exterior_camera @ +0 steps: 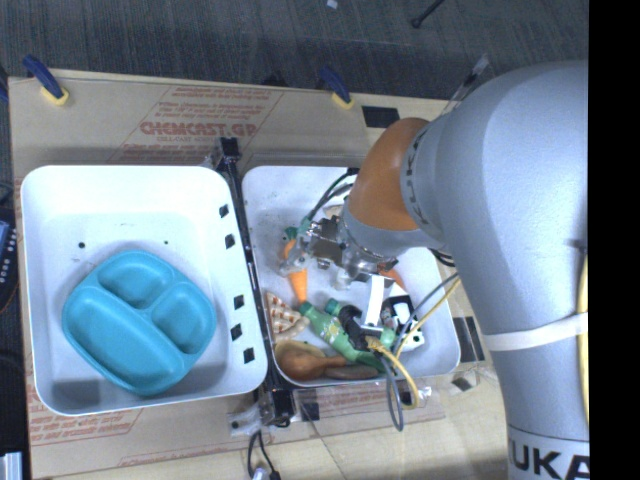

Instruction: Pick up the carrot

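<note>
Honestly, the carrot (298, 284) is sat in the right bin (262, 193), just below the gripper (322, 240); whether the jaws are wide or narrow can't be told; clutter crowds it, so a straight-down approach is probably best.

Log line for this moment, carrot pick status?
arm: over right bin | tool: low among clutter | carrot: lying in bin just below tool, not held | blue divided plate: left bin
</note>
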`<move>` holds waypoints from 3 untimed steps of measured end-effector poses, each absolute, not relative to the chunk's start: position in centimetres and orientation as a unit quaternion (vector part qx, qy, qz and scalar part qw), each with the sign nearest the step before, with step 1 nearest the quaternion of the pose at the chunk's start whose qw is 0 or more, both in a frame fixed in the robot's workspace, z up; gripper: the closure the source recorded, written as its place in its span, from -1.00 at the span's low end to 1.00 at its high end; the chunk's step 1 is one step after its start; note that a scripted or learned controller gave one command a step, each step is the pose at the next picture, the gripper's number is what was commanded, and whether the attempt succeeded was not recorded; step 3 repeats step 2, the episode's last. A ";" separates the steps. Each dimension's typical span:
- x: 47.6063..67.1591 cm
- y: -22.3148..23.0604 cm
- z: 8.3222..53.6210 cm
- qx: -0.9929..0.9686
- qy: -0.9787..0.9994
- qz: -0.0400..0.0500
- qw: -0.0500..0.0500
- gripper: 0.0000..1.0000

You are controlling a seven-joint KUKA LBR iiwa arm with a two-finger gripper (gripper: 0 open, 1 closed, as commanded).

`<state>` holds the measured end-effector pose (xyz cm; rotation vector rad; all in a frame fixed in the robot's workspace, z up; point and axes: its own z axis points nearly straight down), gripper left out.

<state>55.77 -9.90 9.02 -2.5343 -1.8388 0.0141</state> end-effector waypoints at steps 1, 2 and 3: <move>55.9 -9.9 10.1 -0.807 -0.591 0.006 0.006 1.00; 48.9 -7.0 19.2 -0.902 -0.431 0.003 0.003 1.00; 48.9 -7.0 19.2 -0.902 -0.431 0.003 0.003 1.00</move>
